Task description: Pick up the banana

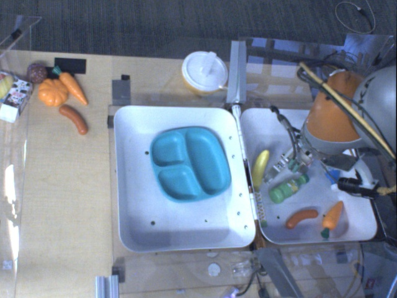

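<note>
Banana [260, 164] lies in the right bin [366, 228], near the left wall, long axis running roughly up and down the view, upper end tipped slightly right. Sits apart from everything else, so probably easy to approach from above.

Pincer [290, 161] hangs low just right of the banana, between it and the green bottle [288, 189]. Too blurred and small to tell whether released or clenched; nothing seen between the tips. Looks placed for a descent beside the fruit rather than over it, so likely needs a shift left before any grasp. Arm [332, 113] reaches in from the right, orange band above the wrist.

Also in the right bin: sausage [302, 218] and carrot [332, 217] near the front edge, well clear of the banana.

Left bin [133, 185] holds a blue tray [188, 163] with 3 compartments.

On the bench [56, 197] at far left: pumpkin [53, 93], a 2nd carrot [74, 87], a 2nd sausage [74, 119]. White cup [205, 72] stands behind the bins.

Task judged not yet done.
</note>
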